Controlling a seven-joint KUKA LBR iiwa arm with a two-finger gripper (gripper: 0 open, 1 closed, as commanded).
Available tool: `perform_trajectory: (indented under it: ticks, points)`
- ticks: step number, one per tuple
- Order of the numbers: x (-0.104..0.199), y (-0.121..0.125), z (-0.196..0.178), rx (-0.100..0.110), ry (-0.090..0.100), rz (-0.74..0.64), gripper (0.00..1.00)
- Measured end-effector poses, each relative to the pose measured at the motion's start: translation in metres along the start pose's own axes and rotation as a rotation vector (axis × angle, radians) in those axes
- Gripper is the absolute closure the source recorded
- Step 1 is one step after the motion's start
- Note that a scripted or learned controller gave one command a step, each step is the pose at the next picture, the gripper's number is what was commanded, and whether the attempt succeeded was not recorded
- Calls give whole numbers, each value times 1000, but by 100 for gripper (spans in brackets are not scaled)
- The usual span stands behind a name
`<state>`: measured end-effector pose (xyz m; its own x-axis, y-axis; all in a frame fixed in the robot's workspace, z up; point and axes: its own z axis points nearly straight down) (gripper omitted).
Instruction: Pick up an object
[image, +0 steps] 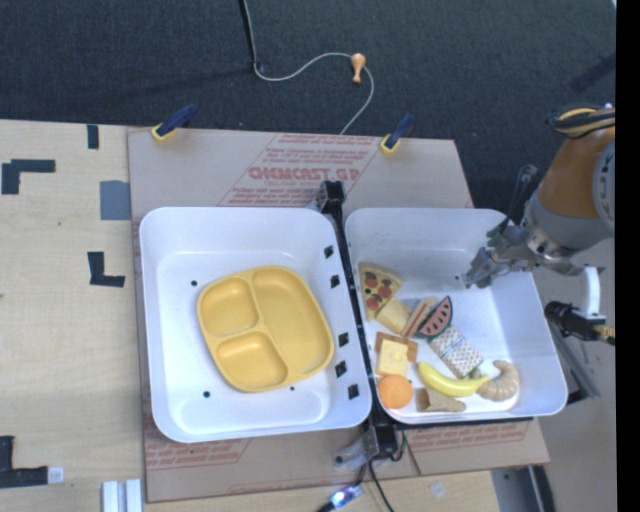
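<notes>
Gripper over right bin, far from the watermelon slice; finger state impossible to tell.

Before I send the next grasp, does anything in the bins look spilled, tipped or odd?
Nothing stands out. The yellow divided tray lies flat in the left bin. The toy food, including a banana and pizza slice, sits bunched in the right bin.

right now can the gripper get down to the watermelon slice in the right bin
Probably yes. The gripper hangs over the right bin, and the watermelon slice lies uncovered below-left of it. A cheese wedge and a patterned block crowd its sides, so a clean grasp may be tight.
</notes>
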<state>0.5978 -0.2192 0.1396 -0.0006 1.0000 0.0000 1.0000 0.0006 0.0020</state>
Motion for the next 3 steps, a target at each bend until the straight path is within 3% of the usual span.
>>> perform_trajectory:
  ticks: [1, 2, 3]
  points:
    - [2, -3, -63, -3, -1, -1, 100]
    - [2, -2, -86, 0, 0, -1, 100]
    - [62, -8, -92, 3, 2, -6, 100]
